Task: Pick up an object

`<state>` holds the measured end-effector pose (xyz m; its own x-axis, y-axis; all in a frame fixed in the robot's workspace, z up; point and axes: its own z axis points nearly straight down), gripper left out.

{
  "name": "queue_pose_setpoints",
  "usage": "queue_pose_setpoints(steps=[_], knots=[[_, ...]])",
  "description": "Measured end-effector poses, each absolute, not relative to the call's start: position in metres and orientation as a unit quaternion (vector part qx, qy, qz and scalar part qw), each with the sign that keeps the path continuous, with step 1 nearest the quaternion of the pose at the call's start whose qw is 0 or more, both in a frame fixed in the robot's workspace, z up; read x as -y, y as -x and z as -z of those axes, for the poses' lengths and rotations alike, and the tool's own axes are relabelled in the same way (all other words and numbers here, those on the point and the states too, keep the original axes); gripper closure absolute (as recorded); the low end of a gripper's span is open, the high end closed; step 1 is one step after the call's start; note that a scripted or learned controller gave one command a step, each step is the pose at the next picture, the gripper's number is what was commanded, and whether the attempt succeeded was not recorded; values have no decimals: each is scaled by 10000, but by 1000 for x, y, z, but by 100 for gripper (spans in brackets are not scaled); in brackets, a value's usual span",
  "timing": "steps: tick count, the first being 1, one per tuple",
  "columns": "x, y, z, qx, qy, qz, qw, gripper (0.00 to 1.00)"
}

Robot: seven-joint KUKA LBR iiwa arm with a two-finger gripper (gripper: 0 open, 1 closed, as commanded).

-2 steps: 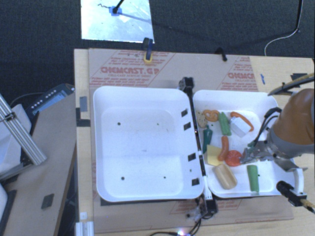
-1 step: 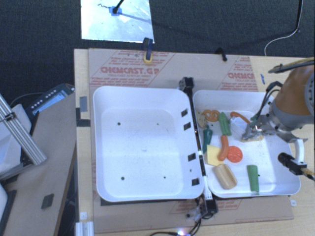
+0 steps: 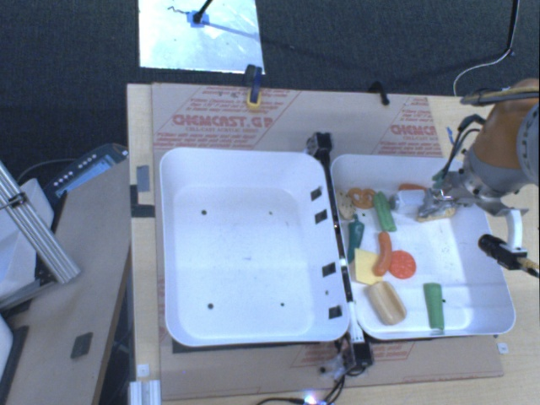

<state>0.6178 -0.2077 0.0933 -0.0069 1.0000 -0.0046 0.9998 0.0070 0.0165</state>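
Note:
My gripper [image 3: 432,207] hangs low over the back of the right bin [image 3: 485,306], reaching in from the right. Just to its left lies a small white and orange item [image 3: 410,194]. A green pickle [image 3: 385,211] and a pretzel [image 3: 361,197] lie further left. Toward the front of the bin are an orange sausage [image 3: 384,252], a red tomato slice [image 3: 402,265], a yellow cheese piece [image 3: 365,267], a tan bun [image 3: 386,302] and a green cylinder [image 3: 433,305]. A dark green piece [image 3: 356,233] rests by the bin's left wall.
The left bin [image 3: 245,251] stands beside the right one, with a row of black clips [image 3: 325,218] along the shared edge. The objects crowd the right bin's left half. A yellow and blue clamp [image 3: 253,87] sits at the bench's back edge.

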Motion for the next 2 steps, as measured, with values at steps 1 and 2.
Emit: queue_pose_setpoints(steps=[1,2], knots=[[210,-641,-92,-7101,-7037,128,-185,100],[211,-650,-91,-7101,-7032,194,-284,100]])
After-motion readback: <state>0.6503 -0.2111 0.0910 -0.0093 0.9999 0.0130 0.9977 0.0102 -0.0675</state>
